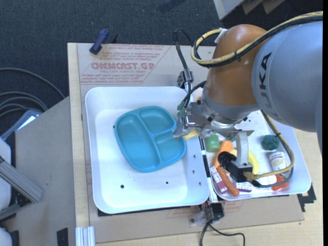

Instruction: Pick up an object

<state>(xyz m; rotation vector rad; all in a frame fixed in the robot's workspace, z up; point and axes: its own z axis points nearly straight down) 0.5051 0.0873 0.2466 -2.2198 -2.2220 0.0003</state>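
White bins (102, 152) on cardboard-topped bench (123, 65), dark carpet (51, 14), grey cables (20, 94)

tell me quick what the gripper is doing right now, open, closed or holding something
Gripper: at the right rim of the blue divided plate; open or closed cannot be told.

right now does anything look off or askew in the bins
The blue divided plate lies skewed in the left bin, its right edge pushed toward the divider beside the end effector. The right bin holds a crowded jumble.

The brown board (123, 65) reads "CHEMCAST GP"; the arm (287, 70) reads "KUKA".
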